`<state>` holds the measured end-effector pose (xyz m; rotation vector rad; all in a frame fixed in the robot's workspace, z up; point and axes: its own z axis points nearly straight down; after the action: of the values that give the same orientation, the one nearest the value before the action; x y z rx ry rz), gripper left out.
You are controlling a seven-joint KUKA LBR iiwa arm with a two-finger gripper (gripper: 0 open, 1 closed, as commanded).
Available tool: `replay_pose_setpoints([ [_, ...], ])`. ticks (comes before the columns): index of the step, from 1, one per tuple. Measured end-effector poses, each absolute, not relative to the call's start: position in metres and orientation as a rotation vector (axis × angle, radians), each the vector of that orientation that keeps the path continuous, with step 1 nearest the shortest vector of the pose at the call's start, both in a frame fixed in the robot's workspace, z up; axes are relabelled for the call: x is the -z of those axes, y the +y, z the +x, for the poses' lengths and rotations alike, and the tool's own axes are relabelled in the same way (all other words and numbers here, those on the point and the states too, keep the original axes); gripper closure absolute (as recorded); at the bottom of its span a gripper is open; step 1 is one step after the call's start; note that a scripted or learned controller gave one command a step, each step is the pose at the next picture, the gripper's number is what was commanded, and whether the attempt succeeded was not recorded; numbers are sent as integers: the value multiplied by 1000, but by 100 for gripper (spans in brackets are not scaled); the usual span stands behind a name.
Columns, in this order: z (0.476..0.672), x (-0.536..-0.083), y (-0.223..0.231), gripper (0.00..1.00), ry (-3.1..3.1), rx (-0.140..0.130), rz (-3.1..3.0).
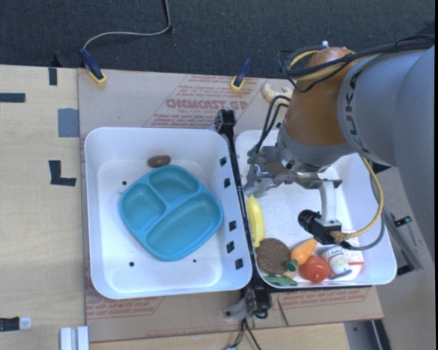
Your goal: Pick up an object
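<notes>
While the gripper (pixel 254 181) hangs low over the right bin (pixel 365 188), close to that bin's left wall and about midway along it, its metal fingers point down toward the floor of the bin; whether they are parted or closed cannot be told from above, and nothing shows between them. Just below the fingers, along the same left wall, lies a yellow banana (pixel 255 221), the nearest candidate for the pick. It looks like a light plastic toy, stiff and smooth, so it will likely slip unless taken across its narrow middle. Packed into the near edge of the bin are a brown round cookie-like disc (pixel 274 254), a carrot (pixel 304 251), a red tomato (pixel 314 270) and a small white packet (pixel 344 261), all touching or nearly so; these would be harder to grasp singly. A black fitting (pixel 315 226) on the wrist hangs over the bin's middle. Across the dividing wall, the left bin (pixel 102 195) holds a blue divided plate (pixel 171 211) at its centre and a small brown object (pixel 159 161) toward its far edge.
</notes>
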<state>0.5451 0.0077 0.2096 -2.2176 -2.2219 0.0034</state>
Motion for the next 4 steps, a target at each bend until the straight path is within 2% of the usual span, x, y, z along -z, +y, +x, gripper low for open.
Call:
replay_pose_setpoints([
  [1,545,-210,7,0,-2222,-3,-2218],
  [2,553,-183,-27,0,-2220,-5,-2220],
  [3,582,-184,-5,0,-2222,-2,-2218],
  [4,549,-184,-10,0,-2222,-3,-2220],
])
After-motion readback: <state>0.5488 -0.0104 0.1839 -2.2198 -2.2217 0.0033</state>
